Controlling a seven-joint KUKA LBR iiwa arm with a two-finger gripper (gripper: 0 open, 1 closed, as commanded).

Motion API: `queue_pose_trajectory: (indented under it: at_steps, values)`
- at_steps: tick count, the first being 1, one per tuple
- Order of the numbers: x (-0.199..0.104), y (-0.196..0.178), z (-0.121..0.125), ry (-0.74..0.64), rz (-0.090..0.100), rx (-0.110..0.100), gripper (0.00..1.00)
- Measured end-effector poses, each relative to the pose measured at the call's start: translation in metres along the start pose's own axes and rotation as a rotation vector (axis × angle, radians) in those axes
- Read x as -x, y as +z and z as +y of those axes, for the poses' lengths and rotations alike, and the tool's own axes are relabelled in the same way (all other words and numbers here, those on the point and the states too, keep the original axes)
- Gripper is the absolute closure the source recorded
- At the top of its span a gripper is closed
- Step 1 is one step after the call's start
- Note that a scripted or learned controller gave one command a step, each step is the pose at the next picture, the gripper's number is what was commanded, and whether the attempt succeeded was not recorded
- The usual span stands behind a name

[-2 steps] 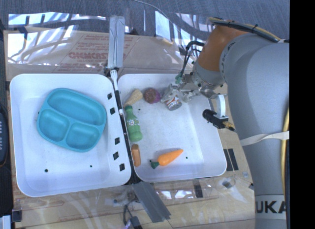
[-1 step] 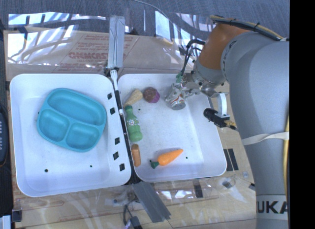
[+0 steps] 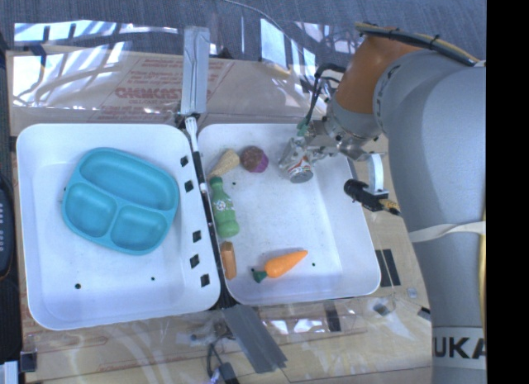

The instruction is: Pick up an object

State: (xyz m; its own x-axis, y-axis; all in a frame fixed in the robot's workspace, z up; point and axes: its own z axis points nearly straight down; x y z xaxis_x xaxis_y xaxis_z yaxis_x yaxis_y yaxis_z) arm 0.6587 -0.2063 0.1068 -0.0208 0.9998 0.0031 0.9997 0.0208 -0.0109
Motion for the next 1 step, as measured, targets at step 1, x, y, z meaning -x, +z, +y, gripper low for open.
queue_pose_trajectory:
  at_steps: [1]
  values:
    - [-0.0005, -0.0078, 0.0003, -0.005, 0.0, -0.002, 1.0]
